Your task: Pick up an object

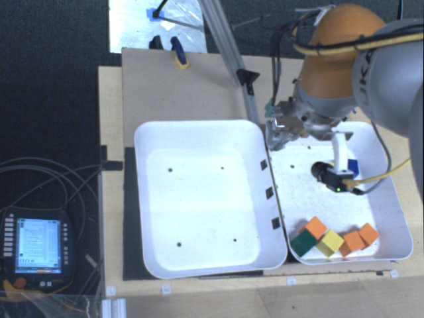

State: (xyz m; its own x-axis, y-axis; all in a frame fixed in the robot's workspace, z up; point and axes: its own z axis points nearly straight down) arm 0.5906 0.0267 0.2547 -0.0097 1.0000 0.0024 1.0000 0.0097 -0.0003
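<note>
The blocks (329,242) (orange, green, yellow) lie in the right bin's (301,197) near corner, well apart from the tool (281,130) at its far left corner. Whether the tool is open or closed, I cannot tell. Nothing looks picked yet.

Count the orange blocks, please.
3 orange blocks, all in the right bin: one behind the yellow block, two touching just right of it. The arm may hide more.

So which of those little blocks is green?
The green block sits at the cluster's left end, closest to the left bin; beside it are a yellow block and orange blocks.
</note>
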